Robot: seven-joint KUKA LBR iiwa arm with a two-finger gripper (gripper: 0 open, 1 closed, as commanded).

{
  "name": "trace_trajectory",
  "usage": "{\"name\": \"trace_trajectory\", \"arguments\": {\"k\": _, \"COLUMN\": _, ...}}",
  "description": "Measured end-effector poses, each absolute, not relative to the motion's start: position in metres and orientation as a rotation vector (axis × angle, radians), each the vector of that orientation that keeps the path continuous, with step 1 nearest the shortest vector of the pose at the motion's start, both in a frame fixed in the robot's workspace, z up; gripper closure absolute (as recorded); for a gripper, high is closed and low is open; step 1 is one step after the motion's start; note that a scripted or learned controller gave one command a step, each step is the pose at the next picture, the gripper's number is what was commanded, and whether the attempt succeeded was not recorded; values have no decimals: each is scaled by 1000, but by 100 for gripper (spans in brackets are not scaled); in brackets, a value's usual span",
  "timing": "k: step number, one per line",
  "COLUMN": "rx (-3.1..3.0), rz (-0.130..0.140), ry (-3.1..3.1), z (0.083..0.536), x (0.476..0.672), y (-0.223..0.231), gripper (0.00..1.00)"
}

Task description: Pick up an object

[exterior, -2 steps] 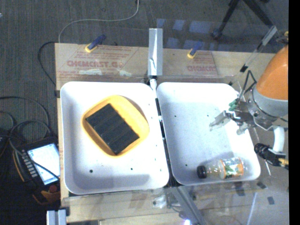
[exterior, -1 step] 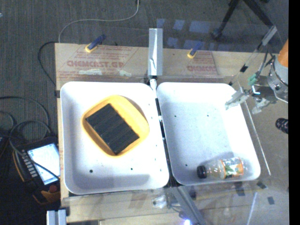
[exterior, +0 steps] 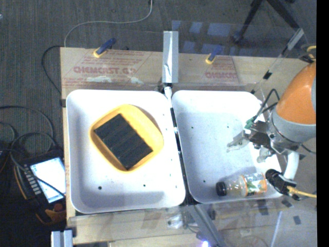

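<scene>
A clear plastic bottle (exterior: 242,185) with a black cap and an orange label lies on its side at the front of the right bin (exterior: 211,99), cap pointing left. A yellow dish-shaped object (exterior: 127,137) with a black ribbed top rests in the middle of the left bin (exterior: 82,189). My gripper (exterior: 237,142) hangs over the right side of the right bin, above and slightly behind the bottle and apart from it. The grey wrist and orange band (exterior: 303,99) come in from the right.
A metal divider post (exterior: 169,60) stands at the back between the bins. Two blue-and-yellow clamps (exterior: 104,47) hold the wooden board behind. Cables trail beside the arm near the right bin's front corner (exterior: 280,181).
</scene>
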State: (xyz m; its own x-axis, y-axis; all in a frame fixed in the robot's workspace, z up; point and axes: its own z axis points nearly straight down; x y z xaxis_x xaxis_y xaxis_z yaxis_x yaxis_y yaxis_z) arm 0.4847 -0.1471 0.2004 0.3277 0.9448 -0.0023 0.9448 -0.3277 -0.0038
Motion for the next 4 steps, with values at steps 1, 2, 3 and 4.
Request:
{"name": "trace_trajectory", "arguments": {"k": 1, "rx": -2442, "rz": 4, "ry": -1972, "z": 125, "x": 484, "y": -191, "gripper": 0}}
{"name": "trace_trajectory", "arguments": {"k": 2, "rx": -2668, "rz": 6, "ry": -1658, "z": 181, "x": 486, "y": -219, "gripper": 0}}
{"name": "trace_trajectory", "arguments": {"k": 3, "rx": -2667, "rz": 10, "ry": -1661, "z": 190, "x": 486, "y": -218, "gripper": 100}}
{"name": "trace_trajectory", "arguments": {"k": 4, "rx": -2714, "rz": 6, "ry": -1576, "z": 131, "x": 483, "y": -214, "gripper": 100}}
